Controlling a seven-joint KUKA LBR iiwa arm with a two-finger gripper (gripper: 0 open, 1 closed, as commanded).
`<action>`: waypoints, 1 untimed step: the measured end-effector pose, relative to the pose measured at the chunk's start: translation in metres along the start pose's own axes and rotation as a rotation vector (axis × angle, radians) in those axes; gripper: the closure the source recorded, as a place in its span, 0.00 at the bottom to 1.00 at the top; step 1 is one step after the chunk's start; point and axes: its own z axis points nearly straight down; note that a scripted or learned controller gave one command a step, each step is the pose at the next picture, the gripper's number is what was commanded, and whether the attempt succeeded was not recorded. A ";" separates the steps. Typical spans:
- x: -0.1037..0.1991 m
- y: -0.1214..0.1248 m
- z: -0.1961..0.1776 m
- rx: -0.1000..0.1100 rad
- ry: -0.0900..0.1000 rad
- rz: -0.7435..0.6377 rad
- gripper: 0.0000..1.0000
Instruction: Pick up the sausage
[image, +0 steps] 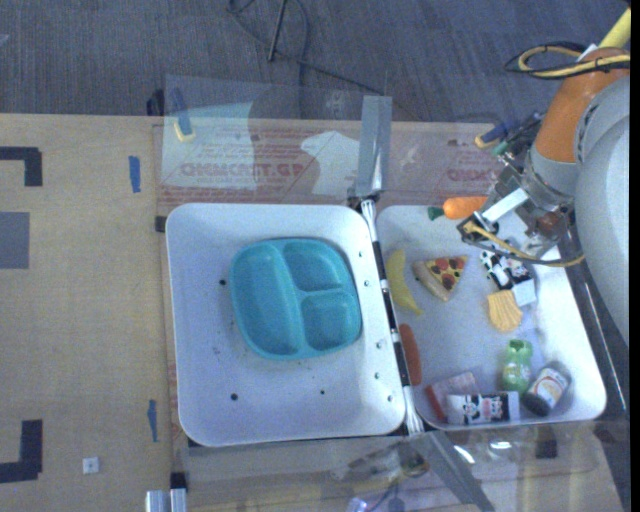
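Sausage (410, 354) well apart from end effector (497, 262)

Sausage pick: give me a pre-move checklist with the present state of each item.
1. Sausage located, lying along the left wall of the right bin: ok.
2. Top of the sausage uncovered, nothing lying on it: ok.
3. Room beside it for the jaws: not ok on the wall side, since it lies close against the bin's wall.
4. Neighbours apart: banana above it and milk carton below right do not touch it: ok.
5. Gripper over the sausage: not ok, it hangs near the bin's upper right by the pizza slice.
6. Jaws open: cannot tell.
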 end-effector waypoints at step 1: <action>-0.046 -0.042 0.036 -0.034 0.031 0.139 0.00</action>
